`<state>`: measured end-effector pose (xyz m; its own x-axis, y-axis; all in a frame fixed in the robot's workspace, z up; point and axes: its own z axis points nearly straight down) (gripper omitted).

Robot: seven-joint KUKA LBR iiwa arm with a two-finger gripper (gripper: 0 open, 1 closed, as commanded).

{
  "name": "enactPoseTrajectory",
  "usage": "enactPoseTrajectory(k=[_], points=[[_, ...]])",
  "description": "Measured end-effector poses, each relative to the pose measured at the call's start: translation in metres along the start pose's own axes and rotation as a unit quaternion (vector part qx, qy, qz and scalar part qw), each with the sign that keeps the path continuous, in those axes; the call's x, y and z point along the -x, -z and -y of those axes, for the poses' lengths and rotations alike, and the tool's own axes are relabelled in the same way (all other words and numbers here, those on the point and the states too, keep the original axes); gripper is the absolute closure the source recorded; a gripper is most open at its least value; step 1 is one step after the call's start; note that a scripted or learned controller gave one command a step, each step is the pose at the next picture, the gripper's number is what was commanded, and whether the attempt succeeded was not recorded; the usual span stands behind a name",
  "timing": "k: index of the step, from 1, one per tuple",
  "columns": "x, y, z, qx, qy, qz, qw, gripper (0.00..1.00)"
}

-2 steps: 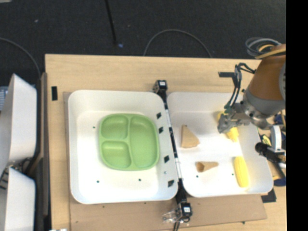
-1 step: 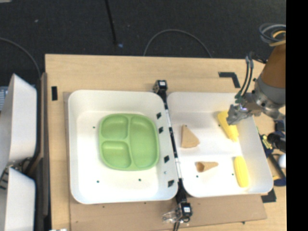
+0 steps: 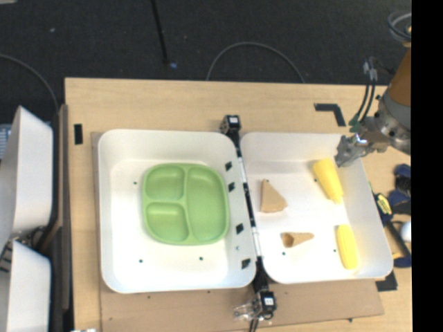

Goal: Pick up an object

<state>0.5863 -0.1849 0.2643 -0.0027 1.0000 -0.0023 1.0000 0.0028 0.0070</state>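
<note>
Arm (image 3: 398,109) cut off right.

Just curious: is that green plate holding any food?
Empty. The green plate shows three bare compartments; the food pieces lie in the other bin.

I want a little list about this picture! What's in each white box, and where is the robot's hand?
left bin: holds a green plate with three sections
right bin: holds two yellow corn cobs and two tan wedge pieces
upper corn cob: near the far right side, tilted
lower corn cob: near the front right corner
larger wedge: near the middle divider
smaller wedge: in front of the larger one
end effector: above the right bin's far right corner, just beyond the upper corn cob, holding nothing
</note>
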Motion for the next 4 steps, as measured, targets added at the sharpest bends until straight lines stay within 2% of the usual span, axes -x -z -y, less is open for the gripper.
enactPoseTrajectory(k=[2, 3, 4], points=[[-0.092, -0.019, 0.004, -0.003, 0.002, -0.001, 1.0000, 1.00], [-0.148, -0.010, -0.001, -0.002, 0.003, -0.002, 1.0000, 1.00], [-0.190, -0.015, 0.003, -0.003, 0.001, -0.001, 1.0000, 1.00]])
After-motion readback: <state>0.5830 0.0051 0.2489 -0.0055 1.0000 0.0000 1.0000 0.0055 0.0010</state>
